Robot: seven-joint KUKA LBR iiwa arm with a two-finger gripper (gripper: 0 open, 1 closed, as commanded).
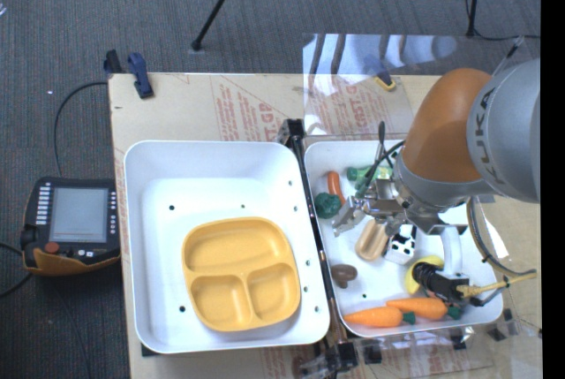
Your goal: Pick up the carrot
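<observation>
Two orange carrots lie along the near edge of the right bin (pixel 491 305). One carrot (pixel 375 316) is at the front left, and the other carrot (pixel 422 307) is just right of it with green leaves at its end. My gripper (pixel 355 215) hangs below the grey and orange wrist over the bin's middle left. It is next to a green toy (pixel 328 205) and well behind the carrots. Nothing shows in its grasp.
The right bin also holds a red sausage (pixel 334 184), a tan cylinder (pixel 372 238), a black-and-white die (pixel 403 246), a brown lump (pixel 344 274) and a yellow item (pixel 425 271). A yellow divided plate (pixel 239 273) sits in the left bin (pixel 146 192).
</observation>
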